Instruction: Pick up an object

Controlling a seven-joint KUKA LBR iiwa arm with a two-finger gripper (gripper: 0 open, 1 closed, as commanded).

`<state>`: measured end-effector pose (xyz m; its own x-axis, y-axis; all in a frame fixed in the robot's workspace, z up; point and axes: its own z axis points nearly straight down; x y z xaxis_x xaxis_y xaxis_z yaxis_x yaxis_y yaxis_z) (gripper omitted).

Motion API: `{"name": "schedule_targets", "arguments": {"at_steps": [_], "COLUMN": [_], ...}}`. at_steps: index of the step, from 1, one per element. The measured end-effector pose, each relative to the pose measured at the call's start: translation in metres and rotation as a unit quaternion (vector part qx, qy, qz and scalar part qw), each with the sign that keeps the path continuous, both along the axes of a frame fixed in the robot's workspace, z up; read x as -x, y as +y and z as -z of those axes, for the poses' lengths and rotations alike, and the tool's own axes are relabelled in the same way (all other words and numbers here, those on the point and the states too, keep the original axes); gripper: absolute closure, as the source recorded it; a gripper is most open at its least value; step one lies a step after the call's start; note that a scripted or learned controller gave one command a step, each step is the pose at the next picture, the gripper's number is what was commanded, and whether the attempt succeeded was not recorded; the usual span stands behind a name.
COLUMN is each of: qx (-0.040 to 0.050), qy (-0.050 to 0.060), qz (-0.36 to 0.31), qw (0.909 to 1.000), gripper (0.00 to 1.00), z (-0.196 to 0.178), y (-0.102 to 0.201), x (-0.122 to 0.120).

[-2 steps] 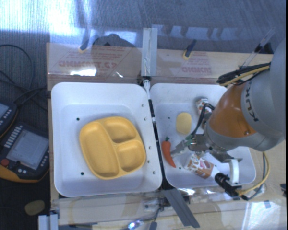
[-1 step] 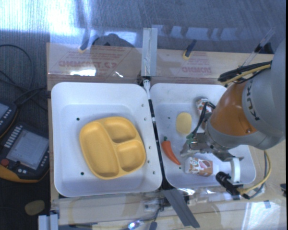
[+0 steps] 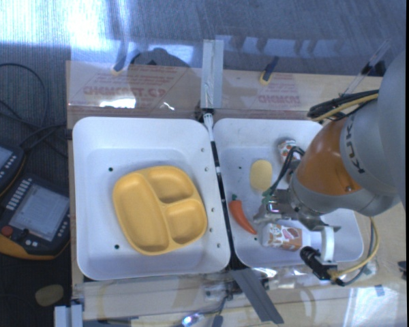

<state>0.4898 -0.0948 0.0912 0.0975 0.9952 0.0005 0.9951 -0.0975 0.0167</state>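
A: Camera view, fixed overhead, slanted. Listed: left bin [image 3: 95,251], white, shallow, lower left of centre; yellow divided plate [image 3: 159,208] lying flat inside. Right bin [image 3: 238,138], white, touching the left one along the middle seam.

B: Contents of right bin?

A: Pale yellow oval piece [image 3: 261,174], centre of bin. Orange carrot-shaped toy [image 3: 242,215], lower left of bin, near the wall. Small can [image 3: 285,148], upper middle, partly behind the arm. Printed cylinder with red and white label [image 3: 283,236], on its side, lower middle of bin.

B: Arm?

A: Grey, orange band [image 3: 327,162], entering from right of frame, bent down over the right bin. Gripper [image 3: 274,208] low, just above the printed cylinder, between carrot and bin centre. Opening of the pincer: cannot tell, hidden by wrist body. Nothing seen held.

B: Likely target?

A: Judged: printed cylinder, directly under the tool. Carrot just beside, also possible.

B: Notes for doing the step well?

A: Centre over the cylinder's middle, not its end. Close across the round body, not along its length, since likely to roll. Descend straight, avoiding a nudge toward the lower wall. Keep clear of the carrot to the left. Lift slowly, checking for slip before leaving the bin.

B: Risk?

A: Smooth curved label, probable squirting out sideways. Cable loop [image 3: 358,268] at lower right, close to bin edge; worth watching.
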Motion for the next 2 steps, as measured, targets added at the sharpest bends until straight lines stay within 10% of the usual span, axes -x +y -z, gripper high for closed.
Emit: {"name": "schedule_targets", "arguments": {"at_steps": [1, 2], "qx": [0.0021, 0.0019], "qy": [0.000, 0.001], "qz": [-0.053, -0.053], "qw": [0.9986, 0.9986], "gripper": [1.00, 0.00], "z": [-0.0001, 0.0013], "y": [-0.0018, -0.0015], "x": [-0.0005, 0.0001]}}
